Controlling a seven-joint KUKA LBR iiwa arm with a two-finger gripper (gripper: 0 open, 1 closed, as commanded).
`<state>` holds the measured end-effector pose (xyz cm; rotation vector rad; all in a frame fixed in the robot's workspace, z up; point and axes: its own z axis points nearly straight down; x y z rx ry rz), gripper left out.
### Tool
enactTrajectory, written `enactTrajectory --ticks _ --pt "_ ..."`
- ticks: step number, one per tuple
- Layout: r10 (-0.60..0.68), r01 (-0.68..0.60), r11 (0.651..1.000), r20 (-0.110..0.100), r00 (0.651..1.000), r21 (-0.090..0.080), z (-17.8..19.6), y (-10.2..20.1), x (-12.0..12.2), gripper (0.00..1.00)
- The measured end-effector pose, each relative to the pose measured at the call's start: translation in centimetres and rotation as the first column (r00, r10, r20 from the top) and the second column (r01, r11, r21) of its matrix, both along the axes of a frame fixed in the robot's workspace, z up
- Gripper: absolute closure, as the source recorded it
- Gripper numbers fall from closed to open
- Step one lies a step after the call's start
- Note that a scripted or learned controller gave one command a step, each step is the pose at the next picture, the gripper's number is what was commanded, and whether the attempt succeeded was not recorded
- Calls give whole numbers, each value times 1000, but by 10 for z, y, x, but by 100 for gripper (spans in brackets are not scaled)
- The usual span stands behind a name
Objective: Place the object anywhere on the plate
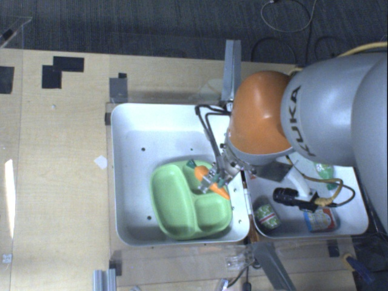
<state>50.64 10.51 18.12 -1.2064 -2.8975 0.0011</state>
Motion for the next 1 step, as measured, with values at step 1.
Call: enactTrajectory --ticks 1 --pt "-1 1 1000 0 1000 0 0 0 0 0"
